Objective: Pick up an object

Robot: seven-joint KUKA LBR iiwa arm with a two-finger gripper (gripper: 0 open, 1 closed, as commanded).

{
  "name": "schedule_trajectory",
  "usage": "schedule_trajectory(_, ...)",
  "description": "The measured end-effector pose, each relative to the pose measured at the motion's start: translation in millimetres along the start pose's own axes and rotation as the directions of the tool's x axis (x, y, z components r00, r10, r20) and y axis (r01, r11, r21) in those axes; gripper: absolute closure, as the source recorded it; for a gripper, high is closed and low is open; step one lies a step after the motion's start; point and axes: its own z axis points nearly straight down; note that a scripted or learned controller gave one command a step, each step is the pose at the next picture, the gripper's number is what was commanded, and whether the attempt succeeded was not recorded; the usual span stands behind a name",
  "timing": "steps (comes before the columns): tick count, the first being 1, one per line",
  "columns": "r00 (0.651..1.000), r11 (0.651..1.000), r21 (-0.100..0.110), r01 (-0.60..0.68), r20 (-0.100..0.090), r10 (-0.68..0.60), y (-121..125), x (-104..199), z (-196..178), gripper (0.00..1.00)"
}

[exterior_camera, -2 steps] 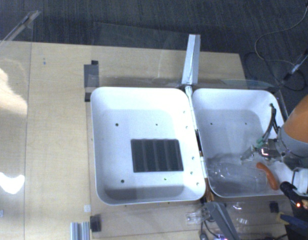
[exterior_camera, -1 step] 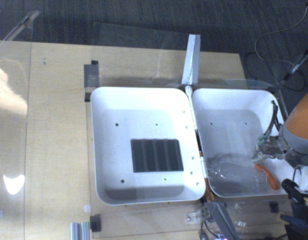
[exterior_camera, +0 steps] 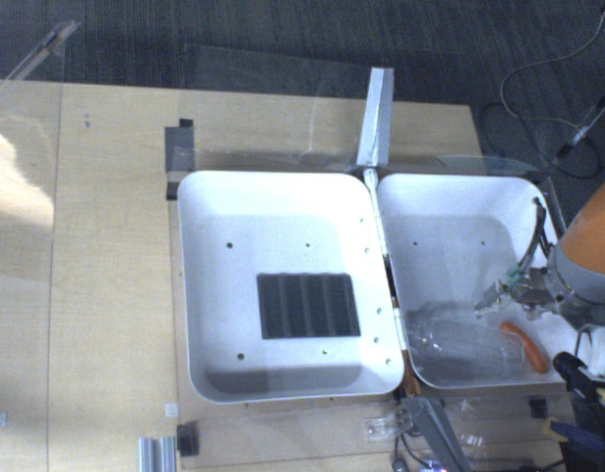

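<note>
Right now the arm [exterior_camera: 589, 249] sits at the right edge of the camera view, orange band up top, wrist hanging over the right bin [exterior_camera: 450, 200]. Gripper [exterior_camera: 514, 296] is low over the right half of that bin, near its right wall. Small metal parts and cables cluster around the tip, so I cannot tell how it is set or whether it grips anything.

Right bin contents: an orange object [exterior_camera: 527, 346], small and elongated, lying on the floor near the front-right corner, just below and right of the gripper tip, apart from it as far as I can see. Beside it, left, a clear plastic item [exterior_camera: 457, 340], probably a bottle on its side; too transparent to be sure. It lies along the front part of the bin floor.

Left bin [exterior_camera: 209, 264] holds one dark ribbed rectangular piece [exterior_camera: 308, 305], flat on the floor, roughly centre, slightly toward the front.

Both bins sit side by side on the wooden bench [exterior_camera: 86, 264], inner rims touching.
</note>
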Motion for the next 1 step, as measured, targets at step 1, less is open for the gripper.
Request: schedule_trajectory(1,0.996,0.996,0.001,0.085,-0.001,-0.085,-0.2,-5.7,13.3,0.00)
